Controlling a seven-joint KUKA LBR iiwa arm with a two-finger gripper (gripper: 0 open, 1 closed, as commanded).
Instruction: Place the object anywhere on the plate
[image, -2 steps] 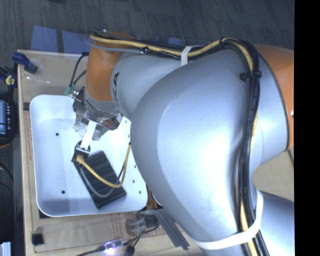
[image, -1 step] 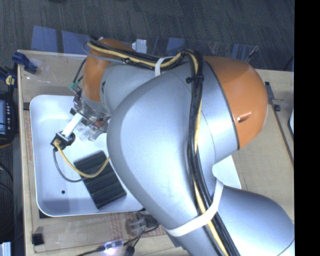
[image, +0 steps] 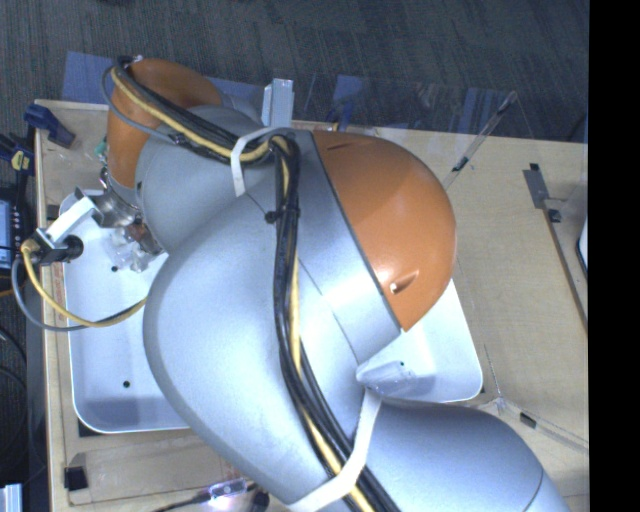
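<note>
Taking the left bin (image: 105, 395) as the landmark: just outside its left wall, a yellow cable (image: 62, 312) loops down and curves back over the bin's floor. The cable ends in a black plug (image: 52, 250) beside the bin's upper left corner. A small dark speck (image: 127, 383) lies on the bare white floor near the bin's lower wall.

Over the upper part of this bin is the gripper (image: 128, 243), below the orange band (image: 150, 90) at the wrist. It is small and blurred here, and whether it is released, clenched or grasping something cannot be told.

To the right of that, the grey arm (image: 220, 340) covers the right half of the left bin and runs on past it. A black cable bundle (image: 287, 290) runs along the arm, tied near the top by a white strap (image: 243, 155).

Further right, a large orange joint cover (image: 385, 215) sits over the neighbouring right bin (image: 455, 365), of which a corner and some rim show. The arm hides much of both bins, so where the object and the plate lie cannot be told. Right of both bins the wooden bench (image: 520, 300) is in view.
</note>
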